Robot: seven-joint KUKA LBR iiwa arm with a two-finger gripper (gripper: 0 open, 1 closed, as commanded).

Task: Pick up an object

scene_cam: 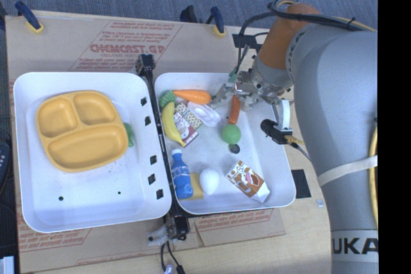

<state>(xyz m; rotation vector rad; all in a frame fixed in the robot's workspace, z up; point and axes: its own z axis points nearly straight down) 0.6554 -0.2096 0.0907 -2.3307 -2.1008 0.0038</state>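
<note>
Gripper [232, 94]: seen low in the upper right part of the right bin; a slim orange-red stick [234, 110] appears to be caught between its fingers, its lower end pointing down the frame.
Arm [321, 93]: grey with an orange band, entering from the right edge and filling the right side of the frame.
Right bin [279, 186]: white, set right of centre.
Carrot [192, 96]: laid just left of the gripper, near the bin's upper wall.
Clear wrapper [207, 114]: found just below the carrot, beside the held stick.
Green ball [231, 133]: placed directly below the stick, near it.
Banana [169, 125]: laid along the bin's left wall, touching a printed packet [186, 123].
Blue bottle [182, 175]: at the lower left of the bin, with a white egg [209, 179] just right of it.
Printed carton [246, 180]: tilted at the lower right of the bin.
Left bin [26, 202]: white, in the left half of the frame.
Yellow divided plate [81, 130]: set in the left bin's upper part.
</note>
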